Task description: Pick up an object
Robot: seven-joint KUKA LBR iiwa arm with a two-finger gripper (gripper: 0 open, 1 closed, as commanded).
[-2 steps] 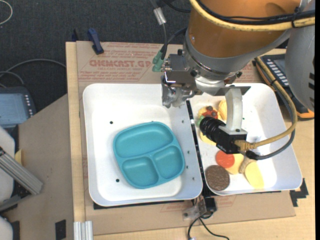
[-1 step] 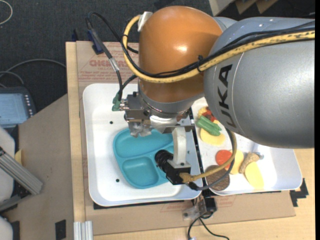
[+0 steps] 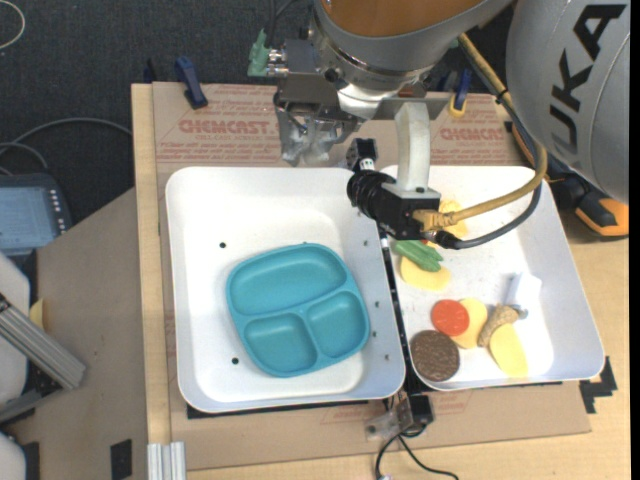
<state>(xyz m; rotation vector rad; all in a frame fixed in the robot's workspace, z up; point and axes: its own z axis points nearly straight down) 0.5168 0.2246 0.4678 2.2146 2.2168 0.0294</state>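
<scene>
A teal divided plate (image 3: 297, 308) lies in the left bin (image 3: 195, 268). The right bin (image 3: 560, 278) holds several small items: a green piece (image 3: 420, 254) on a yellow one (image 3: 428, 276), an orange-red disc (image 3: 450, 316), a brown disc (image 3: 436, 356), a yellow lump (image 3: 509, 351), a tan stick-like piece (image 3: 498, 323) and a pale grey item (image 3: 516, 290). My gripper (image 3: 308, 138) hangs over the back rim of the left bin, well apart from all of them. Nothing shows in it.
A white bracket with a black block (image 3: 380, 198) and a yellow cable (image 3: 490, 208) hangs from the wrist over the wall between the bins. The arm's bulk covers the back of the right bin. Blue clamps (image 3: 190, 80) hold the board at the back.
</scene>
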